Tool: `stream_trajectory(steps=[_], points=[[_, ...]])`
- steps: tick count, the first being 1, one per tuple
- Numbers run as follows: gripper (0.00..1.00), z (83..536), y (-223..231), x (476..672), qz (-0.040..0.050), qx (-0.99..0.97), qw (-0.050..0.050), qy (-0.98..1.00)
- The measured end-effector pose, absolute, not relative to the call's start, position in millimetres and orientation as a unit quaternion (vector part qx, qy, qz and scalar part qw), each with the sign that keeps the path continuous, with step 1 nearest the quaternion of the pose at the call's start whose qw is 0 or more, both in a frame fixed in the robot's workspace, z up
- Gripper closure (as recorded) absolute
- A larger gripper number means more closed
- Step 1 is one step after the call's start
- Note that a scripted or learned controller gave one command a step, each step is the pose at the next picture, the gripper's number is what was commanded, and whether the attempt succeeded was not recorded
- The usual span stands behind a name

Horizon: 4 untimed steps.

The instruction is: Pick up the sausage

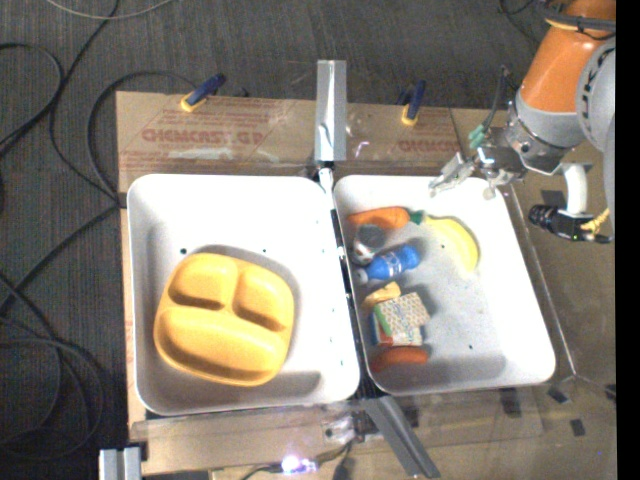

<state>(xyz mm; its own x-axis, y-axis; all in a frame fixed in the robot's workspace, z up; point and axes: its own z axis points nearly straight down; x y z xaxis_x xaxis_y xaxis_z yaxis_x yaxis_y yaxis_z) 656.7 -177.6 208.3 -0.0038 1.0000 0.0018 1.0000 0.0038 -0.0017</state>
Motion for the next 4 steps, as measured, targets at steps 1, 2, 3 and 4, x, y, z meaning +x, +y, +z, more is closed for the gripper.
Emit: stream_trajectory(steps=[1, 2, 3, 4], points=[[0.0, 102, -146, 601.0, 0.0011, -0.707, 0.002, -0.707], [0.0, 184, -79, 668.2, 0.0018, -0.755, 0.0, -0.655], [0.0, 183, -58, 588.8, 0.0022, -0.75, 0.0, -0.661], [0.0, 182, -46, 511.8, 0.0021, -0.77, 0.002, -0.638]])
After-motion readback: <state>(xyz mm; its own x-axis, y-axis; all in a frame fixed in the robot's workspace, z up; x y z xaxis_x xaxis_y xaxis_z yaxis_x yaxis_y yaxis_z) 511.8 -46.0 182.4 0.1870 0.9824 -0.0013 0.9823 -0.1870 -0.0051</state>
